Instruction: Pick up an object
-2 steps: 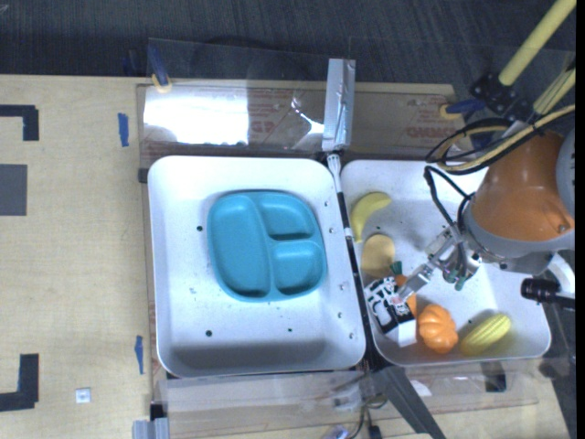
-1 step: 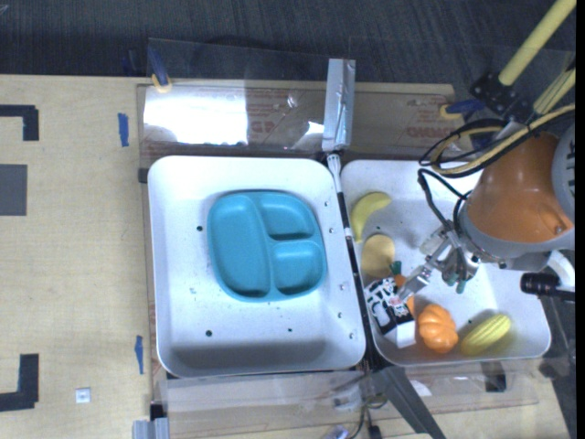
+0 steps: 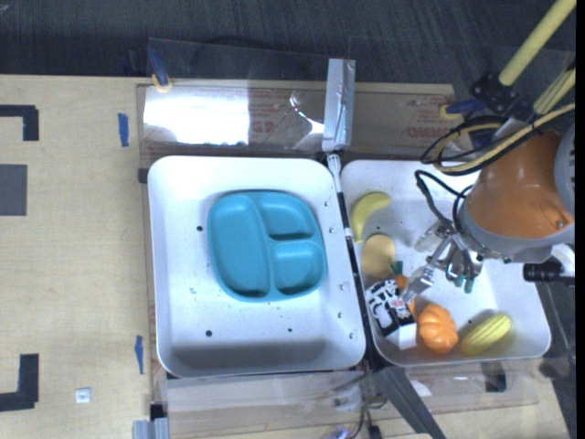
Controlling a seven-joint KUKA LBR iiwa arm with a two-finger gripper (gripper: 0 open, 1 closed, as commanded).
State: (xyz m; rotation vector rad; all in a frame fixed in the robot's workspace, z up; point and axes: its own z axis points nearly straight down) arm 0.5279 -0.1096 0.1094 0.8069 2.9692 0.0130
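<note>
From the overhead camera view, the table [image 3: 64, 245] carries two shallow white bins side by side. The left bin [image 3: 174, 337] holds a blue divided tray [image 3: 267, 243] lying flat at its centre, alone there and well apart from the arm, so it looks like no target for this reach.

The right bin [image 3: 530, 337] is where the candidates are crowded, along its nine-o'clock wall and six-o'clock edge: a pale yellow-green rounded piece [image 3: 368, 210] toward eleven o'clock, a tan rounded piece [image 3: 377, 256] just below it, a black-and-white object [image 3: 388, 305] at about seven o'clock, an orange pumpkin-like thing [image 3: 437, 327] beside it, and a yellow one [image 3: 486, 332] at five o'clock.

The arm comes in from three o'clock and the pincer [image 3: 439, 268] hangs low over the bin's middle, angled toward the black-and-white object and the pumpkin-like thing, probably because that cluster is nearest. Whether its fingers are spread or pressed together I cannot tell amid the tangle of metal; nothing is visibly pinched.
</note>
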